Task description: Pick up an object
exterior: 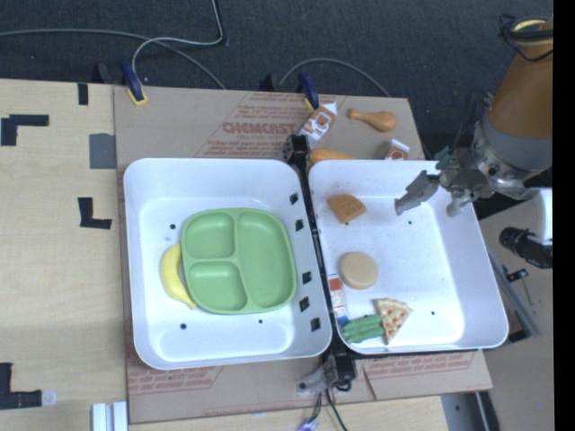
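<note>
Grey metal pincer (434, 195) hangs with fingers spread apart, gripping nothing, above the right shallow white bin (463, 268), near a brown bread-like piece (346, 208).

Left bin (144, 241): white; right bin (467, 285): white. Divided plate (239, 260): pale green. Banana (173, 277): yellow. Round biscuit (358, 269): tan. Bread piece (346, 208): orange-brown. Pizza slice (393, 318): beige crust, orange-red topping. Leafy item (361, 329): dark green. Drumstick (373, 118): light brown. Cardboard sheet (207, 119): brown, red print. Bench top (54, 259): pale wood, black tape marks. Arm (526, 79): orange band, grey below. Gripper (436, 193): grey metal. Floor (359, 16): dark blue-grey.
</note>
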You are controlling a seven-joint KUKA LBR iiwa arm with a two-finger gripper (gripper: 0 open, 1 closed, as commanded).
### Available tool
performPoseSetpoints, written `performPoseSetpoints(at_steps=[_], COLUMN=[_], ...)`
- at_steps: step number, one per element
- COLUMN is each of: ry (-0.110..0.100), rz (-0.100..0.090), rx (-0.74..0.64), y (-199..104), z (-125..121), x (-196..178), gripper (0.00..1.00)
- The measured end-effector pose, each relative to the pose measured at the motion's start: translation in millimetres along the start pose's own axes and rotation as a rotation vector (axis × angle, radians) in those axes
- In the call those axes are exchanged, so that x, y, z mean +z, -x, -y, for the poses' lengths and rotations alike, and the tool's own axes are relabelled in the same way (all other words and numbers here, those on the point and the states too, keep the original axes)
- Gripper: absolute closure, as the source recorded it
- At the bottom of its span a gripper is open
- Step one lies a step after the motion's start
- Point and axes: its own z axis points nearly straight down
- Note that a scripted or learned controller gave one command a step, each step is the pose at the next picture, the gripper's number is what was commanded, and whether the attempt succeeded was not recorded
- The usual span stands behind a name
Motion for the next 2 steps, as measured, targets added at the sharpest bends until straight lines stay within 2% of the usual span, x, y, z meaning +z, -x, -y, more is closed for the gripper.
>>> performPoseSetpoints(at_steps=[1,2], ry=[-0.003,0.005], rz=[-0.001,0.001], rx=[0.0,0.0], y=[-27.2,-32.8], z=[-29.7,-75.5], x=[122.0,196.2], gripper=[0.0,0.0])
